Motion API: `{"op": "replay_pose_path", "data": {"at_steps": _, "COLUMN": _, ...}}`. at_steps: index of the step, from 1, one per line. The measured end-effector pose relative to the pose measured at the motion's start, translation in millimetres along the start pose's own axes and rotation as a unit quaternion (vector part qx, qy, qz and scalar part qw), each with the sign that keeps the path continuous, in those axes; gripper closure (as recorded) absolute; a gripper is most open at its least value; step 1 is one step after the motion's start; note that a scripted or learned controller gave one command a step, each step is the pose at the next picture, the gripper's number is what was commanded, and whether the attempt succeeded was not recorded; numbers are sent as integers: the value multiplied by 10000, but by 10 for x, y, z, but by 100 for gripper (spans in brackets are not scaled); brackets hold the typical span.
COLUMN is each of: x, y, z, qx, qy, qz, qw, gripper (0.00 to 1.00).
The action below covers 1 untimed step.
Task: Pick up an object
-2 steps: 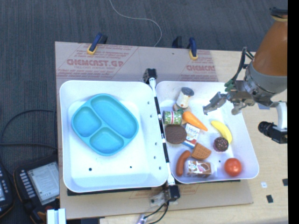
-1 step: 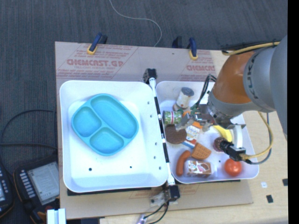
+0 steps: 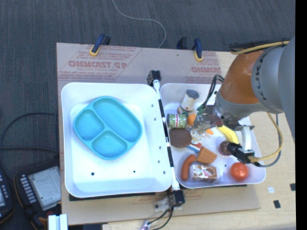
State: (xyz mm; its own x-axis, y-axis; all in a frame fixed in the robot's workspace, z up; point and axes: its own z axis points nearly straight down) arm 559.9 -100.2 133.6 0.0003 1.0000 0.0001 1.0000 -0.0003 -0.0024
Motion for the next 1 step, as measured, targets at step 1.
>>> {"op": "replay_pose_path", "data": {"at_steps": 1, "x": 1, "y": -1, "z": 1, "qx": 2, "qy": 1, "qz": -1, "qw": 10000, "gripper": 0}}
